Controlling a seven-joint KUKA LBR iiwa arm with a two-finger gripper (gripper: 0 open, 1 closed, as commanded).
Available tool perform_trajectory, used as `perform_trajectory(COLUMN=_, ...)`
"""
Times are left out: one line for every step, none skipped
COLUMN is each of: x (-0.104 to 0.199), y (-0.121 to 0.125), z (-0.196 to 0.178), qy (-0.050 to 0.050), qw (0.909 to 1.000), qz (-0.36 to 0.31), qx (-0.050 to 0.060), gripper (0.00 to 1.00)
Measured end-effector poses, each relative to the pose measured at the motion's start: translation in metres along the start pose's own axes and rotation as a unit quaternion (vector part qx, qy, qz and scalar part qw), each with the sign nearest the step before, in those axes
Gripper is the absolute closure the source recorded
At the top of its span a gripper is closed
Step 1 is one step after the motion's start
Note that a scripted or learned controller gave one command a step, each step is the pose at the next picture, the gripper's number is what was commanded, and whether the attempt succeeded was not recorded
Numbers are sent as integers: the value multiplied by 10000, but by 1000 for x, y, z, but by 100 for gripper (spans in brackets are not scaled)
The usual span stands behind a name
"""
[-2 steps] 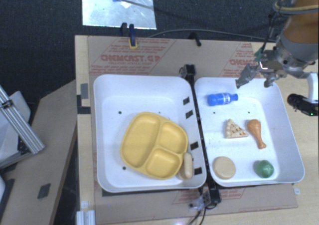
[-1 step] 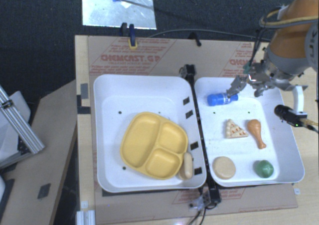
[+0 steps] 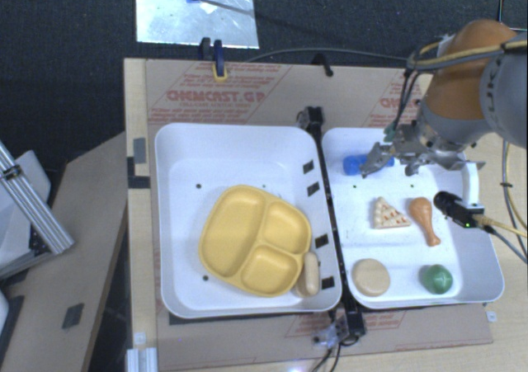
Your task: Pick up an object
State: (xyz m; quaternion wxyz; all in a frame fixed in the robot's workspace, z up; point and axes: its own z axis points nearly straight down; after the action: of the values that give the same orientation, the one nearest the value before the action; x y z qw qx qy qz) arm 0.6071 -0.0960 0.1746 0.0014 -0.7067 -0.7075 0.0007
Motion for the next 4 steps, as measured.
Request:
perform_trajectory(x=3, y=2, z=63, qy=-2, qw=10000, qz=0, qx=3, gripper=0)
perform_trajectory(x=2, y=4, z=48, qy=-9, qw=10000, qz=1, qx=-33, gripper=100)
perform_trajectory(x=10, y=2, z=-2, qy=-7, qw=10000, qz=-16, qx=-48, gripper=100)
perform_trajectory(x=13, y=4, z=-66, qy=-9, qw=10000, qz=-23, qx=-61, gripper=100)
